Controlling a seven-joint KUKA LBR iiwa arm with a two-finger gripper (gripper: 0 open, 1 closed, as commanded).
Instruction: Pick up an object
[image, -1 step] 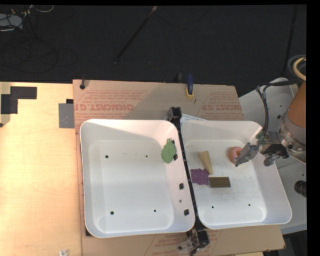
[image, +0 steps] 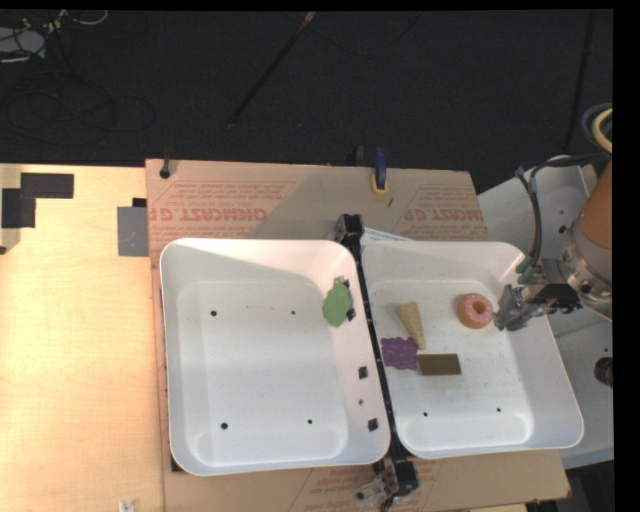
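Observation:
In the right bin (image: 540, 420) lie a pink frosted doughnut (image: 475, 310), a tan cone (image: 411, 322), a purple grape bunch (image: 399, 353) and a brown block (image: 439, 365). A green leafy piece (image: 338, 302) rests against the right wall of the left bin (image: 200, 420). My gripper (image: 510, 308) hangs at the right bin's right side, just right of the doughnut and close to it. Nothing shows between its fingers.
The two bins sit side by side on brown cardboard, joined by a black divider clip strip (image: 372, 370). A wooden bench surface (image: 70, 350) spreads to the left. Cables and the arm's body (image: 590, 270) crowd the right edge.

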